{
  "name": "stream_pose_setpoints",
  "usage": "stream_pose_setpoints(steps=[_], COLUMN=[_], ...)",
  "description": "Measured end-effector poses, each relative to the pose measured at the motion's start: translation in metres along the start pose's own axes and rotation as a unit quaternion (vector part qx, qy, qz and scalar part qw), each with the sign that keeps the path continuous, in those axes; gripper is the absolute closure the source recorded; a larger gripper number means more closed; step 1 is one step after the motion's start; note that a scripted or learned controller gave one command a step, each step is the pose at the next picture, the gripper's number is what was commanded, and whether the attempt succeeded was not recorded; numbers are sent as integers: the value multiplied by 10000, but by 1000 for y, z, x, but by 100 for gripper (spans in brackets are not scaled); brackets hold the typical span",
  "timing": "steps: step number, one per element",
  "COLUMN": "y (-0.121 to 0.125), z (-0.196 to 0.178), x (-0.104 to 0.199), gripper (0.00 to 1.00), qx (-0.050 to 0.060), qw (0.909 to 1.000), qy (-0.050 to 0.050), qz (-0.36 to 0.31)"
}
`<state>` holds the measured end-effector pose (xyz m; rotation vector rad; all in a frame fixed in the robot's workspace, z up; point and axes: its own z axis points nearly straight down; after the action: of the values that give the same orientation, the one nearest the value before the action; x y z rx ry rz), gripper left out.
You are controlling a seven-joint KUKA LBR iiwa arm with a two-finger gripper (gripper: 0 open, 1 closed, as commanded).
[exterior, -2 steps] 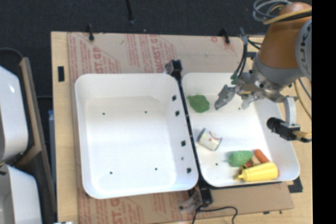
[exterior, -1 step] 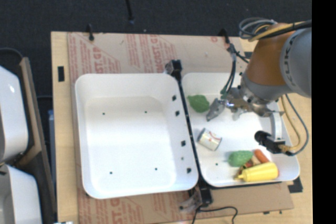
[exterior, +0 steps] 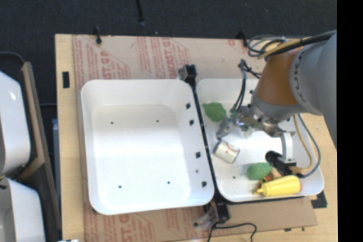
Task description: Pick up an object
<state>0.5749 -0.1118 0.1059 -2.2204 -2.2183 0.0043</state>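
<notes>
Two green lumps (exterior: 214,111) flank claw (exterior: 231,128); cup (exterior: 226,151) below; yellow bottle (exterior: 279,186) apart

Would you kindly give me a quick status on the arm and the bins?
Gripper low in right bin, above white cup. Nothing seen between its fingers. Green pieces and yellow object close by.

Two white bins (exterior: 91,122) side by side, and in the right one: two green lumps (exterior: 214,111), one white cup (exterior: 227,152), one yellow bottle (exterior: 279,186).
</notes>
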Motion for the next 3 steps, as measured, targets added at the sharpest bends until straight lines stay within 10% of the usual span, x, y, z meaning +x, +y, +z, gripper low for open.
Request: stream_pose_setpoints(steps=[1, 3], y=[2, -9], z=[-13, -118], x=[-1, -8], gripper=[100, 100], qx=[-31, -51], qw=[10000, 10000], qy=[-3, -6], qz=[8, 6])
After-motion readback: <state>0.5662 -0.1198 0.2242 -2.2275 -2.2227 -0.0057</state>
